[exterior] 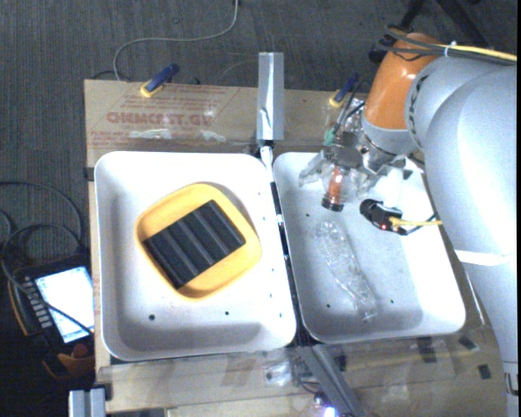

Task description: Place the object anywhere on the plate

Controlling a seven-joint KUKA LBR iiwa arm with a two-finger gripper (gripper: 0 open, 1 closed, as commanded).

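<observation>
Claw [337,174] sits over the far-left corner of the right bin [417,307], close to the wall that splits the two bins. Small orange tube [333,189] with a dark lower end is right at the claw tip. It looks carried, but whether the claw is clamped on it or standing apart can't be told from this slant; the tip is pale and see-through and too small to read. Judged as the task's thing.

Tube's long axis runs roughly far-to-near in the view, near upright under the claw. Dark end points toward the near edge of the bin, orange end up into the claw.

Key relation: plate [191,192], yellow, lies in the middle of the left bin [113,259], well apart from the claw, across the dividing wall and a bit nearer the bin's near edge. The coming move likely turns on a sideways carry left over that wall.

Black ribbed slab [195,243] covers most of the plate, tilted, leaving only the yellow rim bare, so a drop would probably land on the slab.

Clear plastic bottle [340,259] lies flat in the right bin, nearward of the claw and apart from it. Its long axis runs far-left to near-right.
</observation>
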